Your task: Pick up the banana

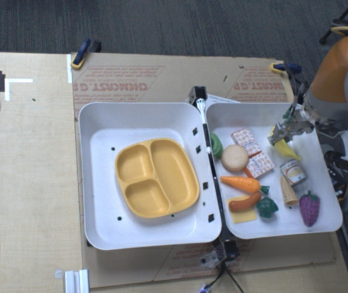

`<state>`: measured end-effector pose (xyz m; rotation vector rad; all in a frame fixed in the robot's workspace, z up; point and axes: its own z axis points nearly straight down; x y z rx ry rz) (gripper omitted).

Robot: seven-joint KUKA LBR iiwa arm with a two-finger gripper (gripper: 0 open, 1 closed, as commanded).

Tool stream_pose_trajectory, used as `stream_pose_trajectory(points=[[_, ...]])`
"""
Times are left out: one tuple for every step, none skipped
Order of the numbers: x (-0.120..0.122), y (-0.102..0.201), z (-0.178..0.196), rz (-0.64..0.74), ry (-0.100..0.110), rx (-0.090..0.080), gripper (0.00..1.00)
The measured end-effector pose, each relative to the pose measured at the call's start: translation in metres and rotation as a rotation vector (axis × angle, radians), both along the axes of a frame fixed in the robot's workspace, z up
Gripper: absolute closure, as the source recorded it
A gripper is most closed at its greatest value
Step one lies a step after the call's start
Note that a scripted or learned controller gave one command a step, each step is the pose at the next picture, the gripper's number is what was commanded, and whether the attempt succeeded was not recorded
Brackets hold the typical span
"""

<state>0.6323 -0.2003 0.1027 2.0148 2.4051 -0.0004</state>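
The arm is reaching in over the right bin (326, 224) from its right edge, with the gripper (285, 132) hanging low near that bin's far right corner. The banana (287, 149) is lying just beneath and beside it, a yellow sliver close to the right wall, partly covered by the gripper's body. Whether the claw is open, closed or touching the fruit cannot be told; the metal parts are blurring together at this slant.

The placing looks deliberate: the gripper is sitting right above the task's thing, so the program is probably lining up or starting a grasp. The banana's spot against the wall is likely making the approach tight.

The rest of the toy food is crowding the same bin: a round bun (235, 158) near the left wall, a carrot (241, 183) below it, a small can (293, 173) just beside the banana, and purple grapes (309, 207) toward the near right corner. The left bin (94, 182) is carrying a yellow divided plate (155, 177) at its middle.

Most of the arm is being cut off at the right, and the banana's full length is hidden.
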Motion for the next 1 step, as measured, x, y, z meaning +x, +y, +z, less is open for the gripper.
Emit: stream_pose_trajectory(points=[[-0.0475,0.0506,0.063,-0.149,0.004,0.003,1.0]])
